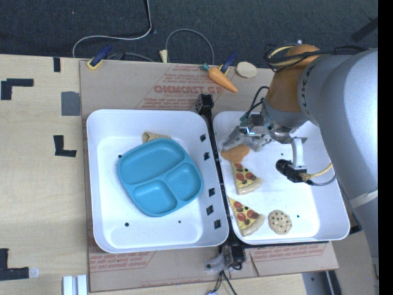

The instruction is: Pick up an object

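Note:
My gripper (241, 139) hangs low over the far left part of the right bin (319, 192). Its fingers point left, toward a tan, bread-like piece (236, 153) lying just below them. Nothing shows between the fingers. Nearer to me in the same bin lie a pizza slice (245, 178), a second pizza slice (245, 216) and a chocolate-chip cookie (280, 221). The left bin (104, 134) holds a blue divided plate (160, 176), with a tan piece (153, 137) peeking out behind it.
A toy carrot (222, 78) and a pale round piece (246, 69) lie on the cardboard behind the bins. The black divider (212, 158) between the bins runs close to the gripper's left. The arm's grey bulk (350, 115) covers the right bin's far right side.

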Available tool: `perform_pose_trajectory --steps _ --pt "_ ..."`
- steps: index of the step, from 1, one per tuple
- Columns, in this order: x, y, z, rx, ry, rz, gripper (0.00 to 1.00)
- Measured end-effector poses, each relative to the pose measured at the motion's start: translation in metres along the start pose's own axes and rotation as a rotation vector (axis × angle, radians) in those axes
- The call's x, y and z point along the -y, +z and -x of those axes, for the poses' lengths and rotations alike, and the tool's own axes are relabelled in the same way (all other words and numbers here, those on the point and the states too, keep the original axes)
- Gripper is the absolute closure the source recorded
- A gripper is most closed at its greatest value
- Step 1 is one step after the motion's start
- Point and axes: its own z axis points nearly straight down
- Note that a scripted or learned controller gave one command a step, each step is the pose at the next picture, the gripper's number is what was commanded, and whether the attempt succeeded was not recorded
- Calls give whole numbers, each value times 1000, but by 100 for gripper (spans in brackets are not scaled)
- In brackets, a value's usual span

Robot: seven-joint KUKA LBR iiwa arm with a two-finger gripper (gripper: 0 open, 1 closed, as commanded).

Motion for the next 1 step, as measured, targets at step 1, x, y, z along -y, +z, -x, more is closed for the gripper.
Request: perform_pose_trajectory --steps 1 --pt "1 0 -5 1 -1 0 0"
